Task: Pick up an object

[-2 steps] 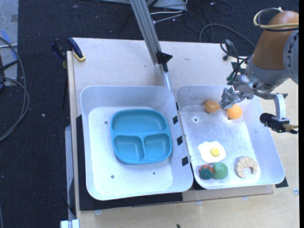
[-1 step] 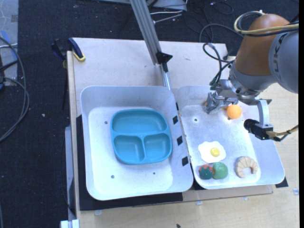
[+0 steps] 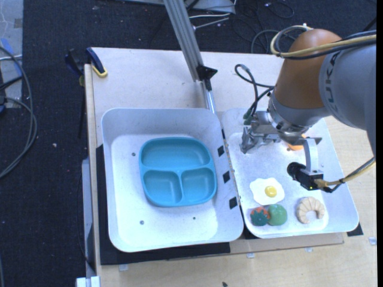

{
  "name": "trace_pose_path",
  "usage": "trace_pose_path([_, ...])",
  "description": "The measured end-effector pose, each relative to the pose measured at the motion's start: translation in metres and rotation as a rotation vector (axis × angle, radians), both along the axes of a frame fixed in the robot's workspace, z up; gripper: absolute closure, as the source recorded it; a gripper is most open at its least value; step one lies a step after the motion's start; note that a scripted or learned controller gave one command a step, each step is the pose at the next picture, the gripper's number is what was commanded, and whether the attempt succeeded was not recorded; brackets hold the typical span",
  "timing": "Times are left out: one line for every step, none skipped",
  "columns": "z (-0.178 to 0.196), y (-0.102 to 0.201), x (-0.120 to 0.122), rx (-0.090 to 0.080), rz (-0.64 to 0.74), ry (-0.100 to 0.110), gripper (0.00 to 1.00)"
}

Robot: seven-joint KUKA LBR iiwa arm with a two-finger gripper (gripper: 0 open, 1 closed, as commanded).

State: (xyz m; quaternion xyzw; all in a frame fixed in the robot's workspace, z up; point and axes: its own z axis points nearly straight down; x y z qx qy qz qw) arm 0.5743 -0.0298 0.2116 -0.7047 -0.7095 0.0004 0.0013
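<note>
Claw (image 3: pixel 251 141): being held above the right bin (image 3: pixel 341 205), beyond the egg (image 3: pixel 267 191); finger state cannot be told. Croissant (image 3: pixel 310 209), right of egg. Tray (image 3: pixel 178 171), left.

End effector (image 3: pixel 249 141) fingertips blurred, far end of right bin (image 3: pixel 341 211) behind the arm (image 3: pixel 335 82), itself cropped at right.

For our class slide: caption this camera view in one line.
Arm's gripper over right bin near fried egg; blue tray in left bin.
</note>
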Motion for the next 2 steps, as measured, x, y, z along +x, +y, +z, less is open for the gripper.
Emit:
trace_pose_path([0.004, 0.041, -0.016, 0.0, 0.0, 0.0, 1.0])
trace_pose_path([0.002, 0.091, -0.034, 0.001, 0.001, 0.001, 1.0])
